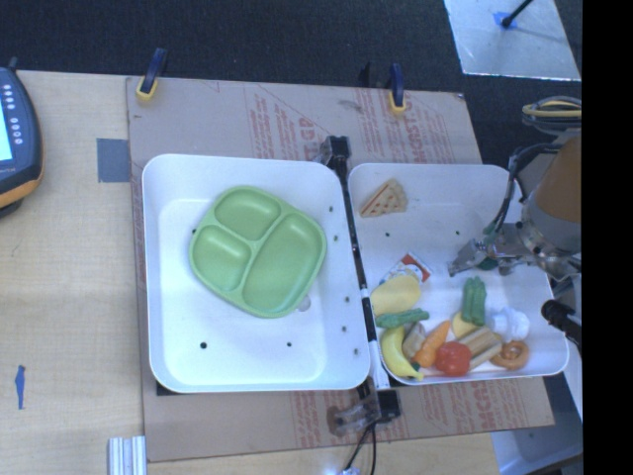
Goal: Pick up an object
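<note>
While the arm (554,201) reaches in from the right edge, its hand (492,257) hangs over the right bin (445,191), above the bare white floor just beyond the heap of toy food. Two dark fingers (465,262) point left; whether they are spread or closed cannot be told from this angle, and nothing shows between them.

At the near end of the right bin lie the objects: a yellow banana (395,354) curving along the near left corner, a yellow piece (396,293) beside a red and white packet (411,266), a green bean pod (401,318), an orange carrot (433,339), a red tomato (453,358), a green pepper (475,300), a white piece (510,322) and a pretzel-like ring (511,354). They crowd together, many touching. A wedge of sandwich (384,200) lies alone at the far left of the same bin, well apart from the heap.

A green divided plate (259,251) rests tilted in the left bin (163,265). Both bins sit on a cardboard sheet (247,117) clamped to the wooden surface (59,295). A handheld pendant (15,137) lies at the far left edge.
</note>
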Robot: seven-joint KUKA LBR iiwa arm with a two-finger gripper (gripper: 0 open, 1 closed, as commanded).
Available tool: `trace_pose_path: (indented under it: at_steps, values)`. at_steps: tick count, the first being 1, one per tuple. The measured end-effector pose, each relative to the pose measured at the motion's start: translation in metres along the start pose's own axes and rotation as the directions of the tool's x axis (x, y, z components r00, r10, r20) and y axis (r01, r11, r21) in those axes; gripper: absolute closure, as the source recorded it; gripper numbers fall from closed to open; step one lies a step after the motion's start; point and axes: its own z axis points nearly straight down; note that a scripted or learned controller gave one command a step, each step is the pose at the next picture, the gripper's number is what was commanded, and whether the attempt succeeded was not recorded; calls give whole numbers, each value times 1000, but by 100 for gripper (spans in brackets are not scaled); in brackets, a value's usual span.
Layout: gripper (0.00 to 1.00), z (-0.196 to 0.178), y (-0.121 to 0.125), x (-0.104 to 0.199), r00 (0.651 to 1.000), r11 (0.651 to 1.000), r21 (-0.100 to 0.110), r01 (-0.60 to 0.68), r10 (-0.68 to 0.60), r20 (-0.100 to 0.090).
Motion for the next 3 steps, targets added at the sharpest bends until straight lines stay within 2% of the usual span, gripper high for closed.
trace_pose_path:
  at_steps: [1, 2, 3]
  values:
    - [0, 0, 48, 21, 1000, 1000, 1, 2, -2, -3]
    - [100, -11, 46, 19, 1000, 1000, 5, 3, -3, -2]
    - [0, -10, 46, 19, 1000, 1000, 6, 5, -5, -2]
